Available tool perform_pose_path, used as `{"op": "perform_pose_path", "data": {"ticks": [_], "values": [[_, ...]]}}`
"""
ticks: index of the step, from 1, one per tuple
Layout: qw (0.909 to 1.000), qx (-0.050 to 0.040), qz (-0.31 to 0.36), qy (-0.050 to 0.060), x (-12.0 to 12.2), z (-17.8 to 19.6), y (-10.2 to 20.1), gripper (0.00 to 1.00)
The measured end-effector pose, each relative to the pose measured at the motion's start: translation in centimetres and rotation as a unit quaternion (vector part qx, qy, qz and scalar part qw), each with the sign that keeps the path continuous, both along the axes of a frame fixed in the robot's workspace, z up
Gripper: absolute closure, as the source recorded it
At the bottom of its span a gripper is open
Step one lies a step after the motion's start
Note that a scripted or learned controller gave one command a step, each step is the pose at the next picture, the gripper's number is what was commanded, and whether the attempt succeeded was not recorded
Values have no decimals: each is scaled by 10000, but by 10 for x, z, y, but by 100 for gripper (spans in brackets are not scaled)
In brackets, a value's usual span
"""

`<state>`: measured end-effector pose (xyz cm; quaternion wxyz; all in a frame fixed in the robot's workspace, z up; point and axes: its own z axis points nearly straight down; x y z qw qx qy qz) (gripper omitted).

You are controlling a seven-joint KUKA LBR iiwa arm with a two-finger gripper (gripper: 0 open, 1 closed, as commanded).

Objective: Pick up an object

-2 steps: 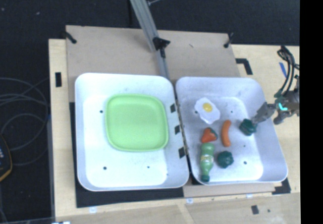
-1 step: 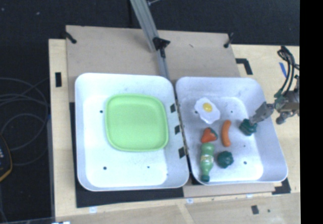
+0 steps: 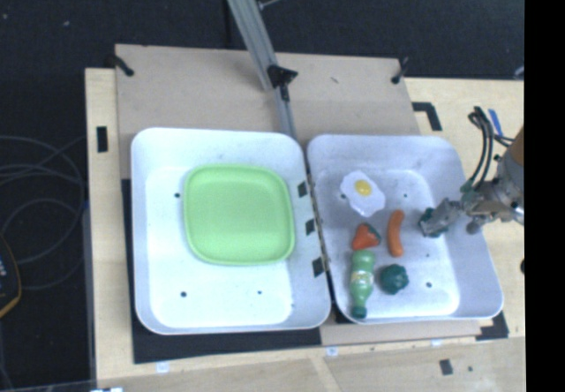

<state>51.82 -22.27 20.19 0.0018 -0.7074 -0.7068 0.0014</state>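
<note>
Green bottle (image 3: 361,283) front; gripper (image 3: 434,221) low over right bin (image 3: 472,289).

two bins (image 3: 159,205) — one plate (image 3: 238,214), five toys (image 3: 363,191)

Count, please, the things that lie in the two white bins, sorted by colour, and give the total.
Green: 3, namely the plate in the left bin, the bottle and the dark green round toy in the right bin.
Orange or red: 2, namely the carrot-like stick and the small red piece.
White with yellow: 1, the fried egg.
Total: 6
</note>
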Motion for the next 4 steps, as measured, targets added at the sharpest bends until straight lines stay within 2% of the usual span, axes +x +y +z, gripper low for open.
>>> {"op": "perform_pose_path", "data": {"ticks": [1, 2, 3, 4], "values": [[10000, 0, 0, -5, -11, -52, 2, 0], [10000, -7, 1, -23, -11, -102, 1, 0], [10000, -6, -5, -42, -10, -90, 1, 100], [10000, -11, 7, -48, -3, -41, 7, 100]]}}
